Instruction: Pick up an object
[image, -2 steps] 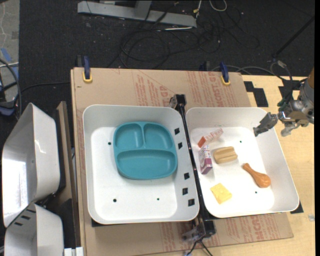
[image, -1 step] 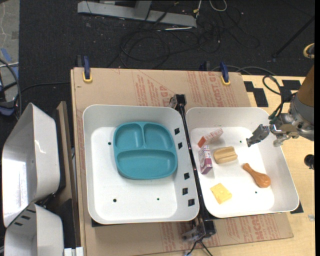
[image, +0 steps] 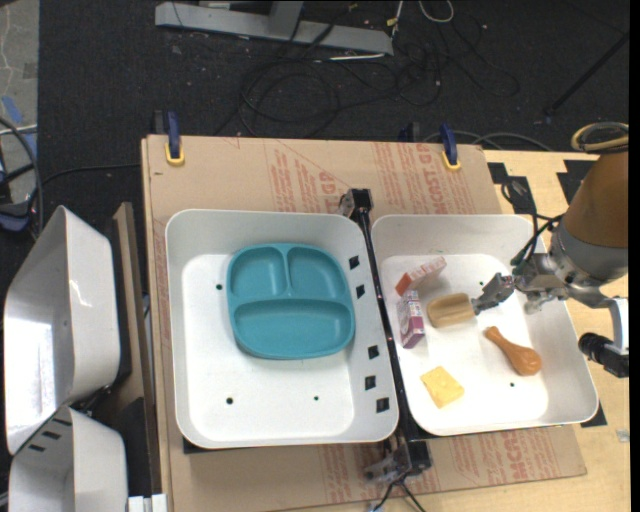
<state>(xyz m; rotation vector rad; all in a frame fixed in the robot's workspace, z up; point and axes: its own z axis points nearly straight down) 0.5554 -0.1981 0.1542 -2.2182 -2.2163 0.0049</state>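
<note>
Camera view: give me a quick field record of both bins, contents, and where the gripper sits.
left bin: teal divided plate
right bin: tan bread-like block, purple carton, red-and-white packet, yellow wedge, orange drumstick-shaped toy
gripper: over the right bin, just right of the tan bread-like block
held object: none seen between the fingers
arm: enters from the right side of the view
</note>
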